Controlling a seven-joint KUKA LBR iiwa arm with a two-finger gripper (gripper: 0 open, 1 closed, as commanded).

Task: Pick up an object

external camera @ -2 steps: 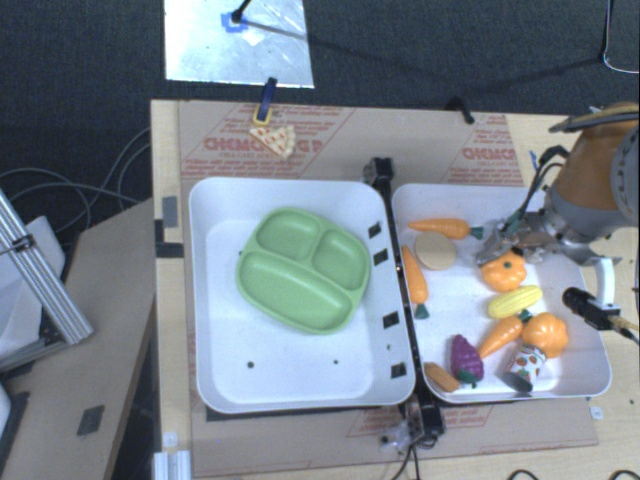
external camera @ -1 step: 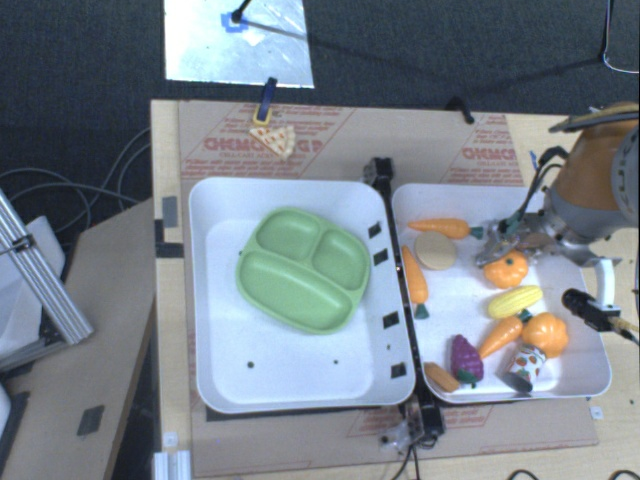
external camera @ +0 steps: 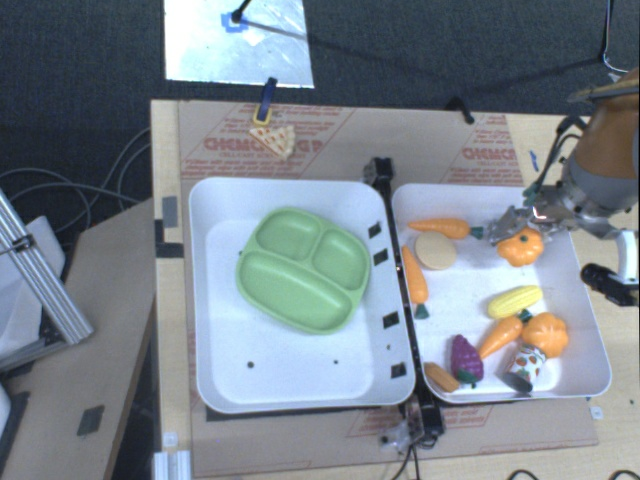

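Note:
The right bin [external camera: 590, 298] holds several toy foods. My gripper [external camera: 517, 224] hangs over the bin's far right part, just above and touching or nearly touching a small orange pumpkin [external camera: 522, 249]. A carrot [external camera: 440, 227] and a beige round disc [external camera: 436, 253] lie to its left. Nearer the front are a yellow corn cob [external camera: 514, 301], a second carrot [external camera: 498, 336], a second orange pumpkin [external camera: 548, 333], a purple toy [external camera: 466, 358] and a white and red toy [external camera: 525, 366].
In the left bin [external camera: 215, 368] lies a green divided plate [external camera: 303, 268]. A third carrot [external camera: 414, 276] rests along the right bin's left wall, and a tan slice [external camera: 441, 376] sits at its front left corner. The arm [external camera: 608, 158] enters from the right.

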